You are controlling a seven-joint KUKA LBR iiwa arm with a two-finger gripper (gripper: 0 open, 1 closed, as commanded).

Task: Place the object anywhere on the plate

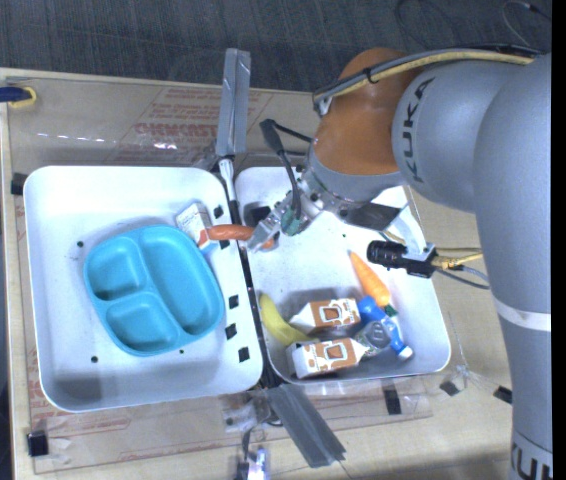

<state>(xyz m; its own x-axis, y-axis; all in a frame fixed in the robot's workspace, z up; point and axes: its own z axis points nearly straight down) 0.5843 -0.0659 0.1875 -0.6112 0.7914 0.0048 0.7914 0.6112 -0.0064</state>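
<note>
Two white bins sit side by side on the desk (113,118), w/ the near end of the right bin (433,353) crowded: two small cartons (328,336), a banana (276,323), a blue-capped bottle (383,330) and a carrot (370,278) bunched together, prob. just a supply pile. Left bin (48,268) has the blue plate (153,288), three compartments, nothing on it yet. Farther back, approx. over the divider btwn bins, the tool (268,230) hangs w/ an orange-red object (225,233) at its tip, which pokes out toward the plate's far-right rim. Looks pinched btwn the fingers, so I judge it gripped, jaws nearly closed. Object is over the left bin's edge, just beside the plate, not on it; likely mid-carry, held low so the drop is short. Behind, the grey arm (463,128) reaches in from the right.
</note>
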